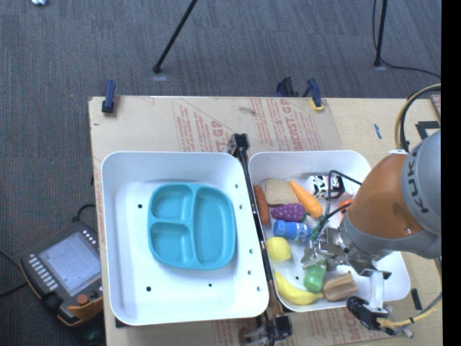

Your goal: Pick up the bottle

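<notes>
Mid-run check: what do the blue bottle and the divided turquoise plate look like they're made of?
Blue bottle: probably smooth plastic, judging by its uniform blue body, white cap end and slight sheen. Turquoise plate: looks like moulded plastic with a satin finish, one even colour with rounded compartment ridges. Neither material is certain from this view.

Even, soft overhead light; faint shadows, white bins (115, 193) bright, image slightly grainy and soft.

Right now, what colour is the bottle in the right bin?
Blue with a white cap; the bottle lies on its side, clearest in the camera view.
</notes>
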